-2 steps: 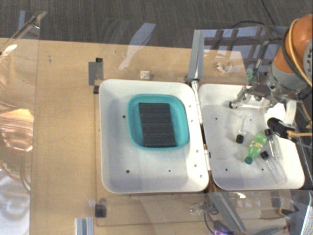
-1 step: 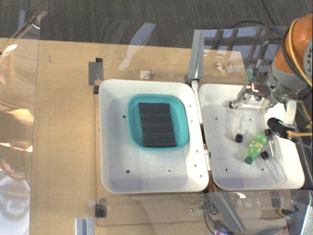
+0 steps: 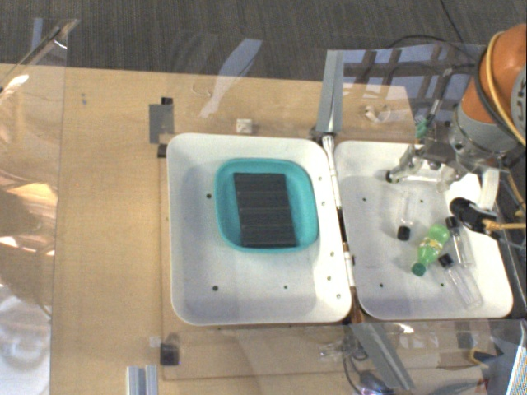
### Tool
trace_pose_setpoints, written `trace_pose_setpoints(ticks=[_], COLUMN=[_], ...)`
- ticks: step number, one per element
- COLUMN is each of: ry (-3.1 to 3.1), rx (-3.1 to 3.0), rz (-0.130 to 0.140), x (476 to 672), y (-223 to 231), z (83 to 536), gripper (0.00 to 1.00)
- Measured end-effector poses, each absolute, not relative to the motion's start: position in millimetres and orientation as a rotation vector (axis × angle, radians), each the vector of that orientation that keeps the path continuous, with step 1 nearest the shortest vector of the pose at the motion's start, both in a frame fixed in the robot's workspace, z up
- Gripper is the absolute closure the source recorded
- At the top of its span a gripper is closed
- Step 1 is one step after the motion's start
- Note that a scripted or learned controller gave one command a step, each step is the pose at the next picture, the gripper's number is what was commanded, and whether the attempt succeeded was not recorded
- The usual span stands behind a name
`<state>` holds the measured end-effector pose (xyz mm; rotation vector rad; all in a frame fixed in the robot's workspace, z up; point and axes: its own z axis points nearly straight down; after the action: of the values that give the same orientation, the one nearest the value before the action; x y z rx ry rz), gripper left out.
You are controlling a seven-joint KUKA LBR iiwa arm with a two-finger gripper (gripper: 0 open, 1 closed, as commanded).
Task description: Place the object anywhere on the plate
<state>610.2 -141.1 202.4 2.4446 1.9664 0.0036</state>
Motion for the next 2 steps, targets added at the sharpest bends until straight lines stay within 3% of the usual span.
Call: trace_pose_setpoints(ticks=[2], ry=[1.966], rx=[2.445], rz=[0.004], x=[610.2], y=[-141.1], z=[202.4], gripper=[0.00])
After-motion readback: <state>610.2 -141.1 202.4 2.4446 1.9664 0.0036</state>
